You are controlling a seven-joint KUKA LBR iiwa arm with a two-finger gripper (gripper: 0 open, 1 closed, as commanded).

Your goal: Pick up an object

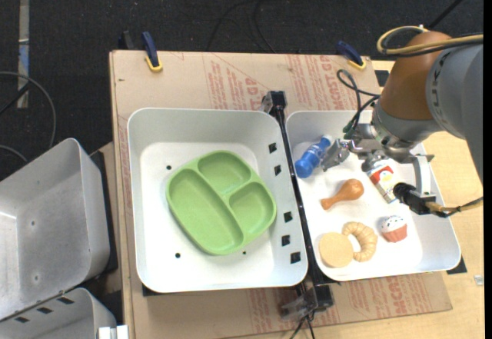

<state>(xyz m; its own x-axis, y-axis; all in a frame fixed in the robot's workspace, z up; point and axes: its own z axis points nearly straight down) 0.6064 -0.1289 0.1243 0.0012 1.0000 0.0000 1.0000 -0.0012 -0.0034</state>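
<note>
Gripper (338, 154) low in right bin (438, 253), fingers' state cannot be told. Blue bottle (309, 158) lies just left of it, long axis slanting toward upper right.

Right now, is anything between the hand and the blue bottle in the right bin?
Nothing visible. The hand sits just right of the blue bottle. The drumstick and other toys lie nearer the front of the right bin.

Grey arm (461, 84) w/ orange band (411, 80), black cables, metal claw (344, 151).
</note>
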